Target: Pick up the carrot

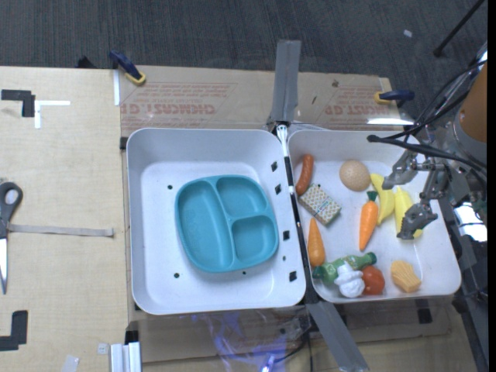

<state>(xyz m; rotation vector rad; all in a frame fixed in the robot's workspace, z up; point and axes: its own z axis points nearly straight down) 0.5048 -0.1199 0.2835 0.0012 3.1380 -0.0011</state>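
Two carrots, reversed print on cardboard

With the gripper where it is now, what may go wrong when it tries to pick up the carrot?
1. The carrot lies against the bananas, and the gripper hangs over the bananas, so it may close on them instead.
2. A second orange piece lies near the bin divider; it looks similar and could be mistaken for the target.
3. The egg sits just above the carrot's green top and may get knocked.
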